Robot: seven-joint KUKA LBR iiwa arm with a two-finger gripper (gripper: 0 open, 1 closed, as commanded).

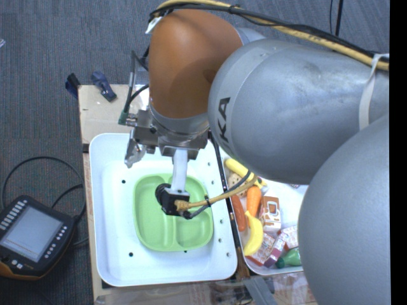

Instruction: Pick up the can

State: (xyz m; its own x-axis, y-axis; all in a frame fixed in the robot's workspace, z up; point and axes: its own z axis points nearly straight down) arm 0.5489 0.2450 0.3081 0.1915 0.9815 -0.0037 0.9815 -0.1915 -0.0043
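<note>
My gripper [135,149] hangs over the far left part of the left bin [109,234], just beyond the far edge of a green divided plate [152,224] that lies in that bin. Nothing is visibly held in it. The grey arm with its orange band [191,62] covers most of the right bin [294,199], and among the items I can see there I cannot make out a can.
The visible strip of the right bin holds two bananas [253,234], a carrot [254,201], a small carton [271,213], packets and a green item [291,257]. A pendant [32,234] lies on the floor to the left. Blue clips [102,85] sit on the bench's far edge.
</note>
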